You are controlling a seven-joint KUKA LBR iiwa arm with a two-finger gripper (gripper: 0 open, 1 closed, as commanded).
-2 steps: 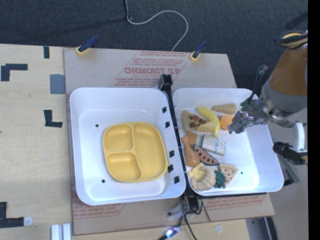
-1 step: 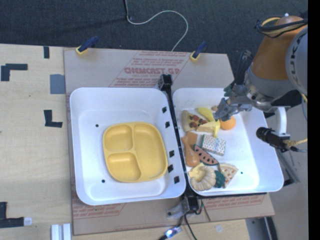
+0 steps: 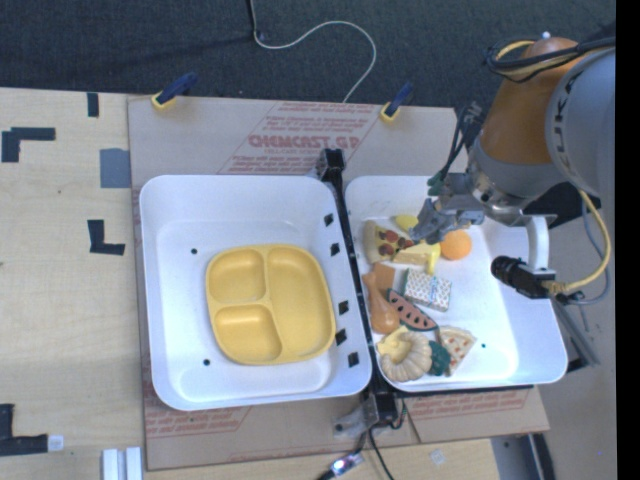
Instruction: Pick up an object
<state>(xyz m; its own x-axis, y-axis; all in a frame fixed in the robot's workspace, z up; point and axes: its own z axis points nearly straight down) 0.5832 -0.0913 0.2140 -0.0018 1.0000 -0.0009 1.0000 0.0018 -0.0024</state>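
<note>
Grey two-finger gripper (image 3: 432,220) low over the right white bin (image 3: 520,353), beside the small orange ball (image 3: 456,245) — can't tell the jaw state. Pile of toy food (image 3: 410,308) sits in the bin; nothing visibly lifted — pick not done.

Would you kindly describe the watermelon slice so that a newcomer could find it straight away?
Look in the right-hand white bin, where the toy food lies heaped against its left wall. Near the middle of that heap lies the red toy watermelon slice, just below a small white speckled box. Its green rind and dark seeds set it apart.
</note>
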